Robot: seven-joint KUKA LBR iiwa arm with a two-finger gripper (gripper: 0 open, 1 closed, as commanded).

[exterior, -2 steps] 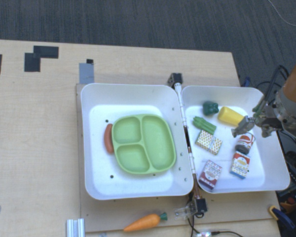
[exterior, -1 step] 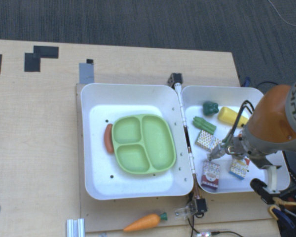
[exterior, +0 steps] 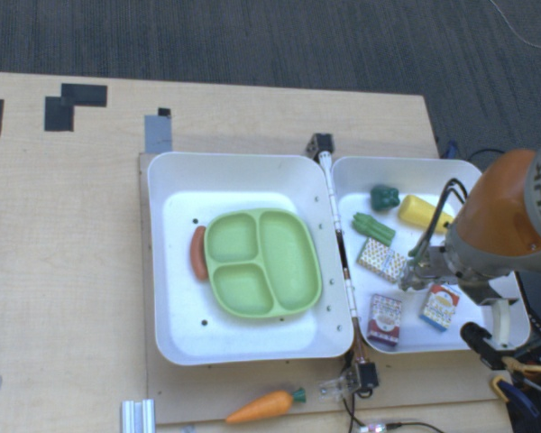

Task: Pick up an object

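The jaws cannot be made out: the gripper [exterior: 421, 276] sits low in the right bin [exterior: 469, 171], under the grey wrist and orange band of the arm [exterior: 505, 210], and whether it is spread or closed, or has anything between its tips, I cannot tell.

Taking the patterned packet [exterior: 382, 260] as the landmark: the gripper is just to its right, close to touching its edge. Above the packet lies a green oblong piece [exterior: 374, 227], and beyond that a dark green lump [exterior: 385, 196] with a yellow block [exterior: 417, 210] to its right. Below the packet lies a dark red carton [exterior: 385, 319], and to the right of that a blue-and-white carton [exterior: 440, 306], near the gripper. Well to the packet's left, in the left bin [exterior: 162, 242], a green divided tray [exterior: 261, 262] rests with a red sausage [exterior: 198, 252] just beside its far edge. A carrot [exterior: 263, 407] lies on the bench outside the bins, below and left of the packet.

The step in hand looks like the descent onto a target, most likely the patterned packet or the blue-and-white carton. The next move calls for a firm close on one item alone, then a straight lift clear of its neighbours.
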